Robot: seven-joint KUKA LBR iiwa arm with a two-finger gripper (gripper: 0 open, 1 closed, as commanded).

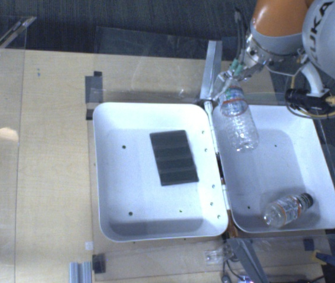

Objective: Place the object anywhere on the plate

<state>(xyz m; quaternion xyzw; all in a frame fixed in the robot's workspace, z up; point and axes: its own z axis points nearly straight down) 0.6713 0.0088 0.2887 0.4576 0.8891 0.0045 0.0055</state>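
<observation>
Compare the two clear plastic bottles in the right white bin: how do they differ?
The upper clear plastic bottle sits at the right white bin's far left corner, directly under the gripper, pointing away from the camera. The lower clear plastic bottle lies near the front edge, angled sideways, showing a dark cap. Both are transparent and labelled.

The arm [326, 28] has a smooth, rounded shell in light grey, with part of the dark letters "KUKA" on it. Next to the grey part there is a wide, glossy orange band [282, 7]. Below the band comes a metallic silver wrist ring [273, 46]. Black cables [308, 99] and one yellowish wire hang under the grey shell.
</observation>
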